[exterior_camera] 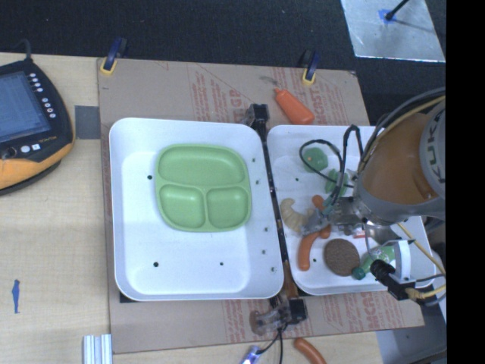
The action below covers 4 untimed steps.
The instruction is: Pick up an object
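Lying flat, orange sausage

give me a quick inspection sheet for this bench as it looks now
surface: wooden bench with a brown board clamped on it, bearing the left bin and right bin side by side
job's things: in the right bin, a brown disc, an orange sausage, a beige piece and a green piece
clutter: green divided plate in the left bin; an orange carrot on the board above the right bin
grippers: gripper low over the right bin's toys; fingers too cluttered to read
cables: black cable looping by the arm
surroundings: control pad at left; dark floor beyond
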Each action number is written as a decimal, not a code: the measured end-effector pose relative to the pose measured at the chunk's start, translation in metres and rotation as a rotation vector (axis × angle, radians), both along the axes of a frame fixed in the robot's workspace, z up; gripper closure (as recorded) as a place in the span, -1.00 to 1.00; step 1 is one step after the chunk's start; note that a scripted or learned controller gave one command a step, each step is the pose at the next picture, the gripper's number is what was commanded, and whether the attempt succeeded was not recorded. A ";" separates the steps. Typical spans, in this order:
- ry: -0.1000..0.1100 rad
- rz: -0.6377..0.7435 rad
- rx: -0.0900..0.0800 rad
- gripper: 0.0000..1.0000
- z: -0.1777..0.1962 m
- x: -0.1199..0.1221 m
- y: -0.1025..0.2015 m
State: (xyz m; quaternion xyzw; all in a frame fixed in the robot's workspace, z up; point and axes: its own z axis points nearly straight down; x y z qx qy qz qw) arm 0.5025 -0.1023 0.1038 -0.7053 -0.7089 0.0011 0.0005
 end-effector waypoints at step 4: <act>0.003 0.000 0.000 1.00 -0.002 0.078 -0.034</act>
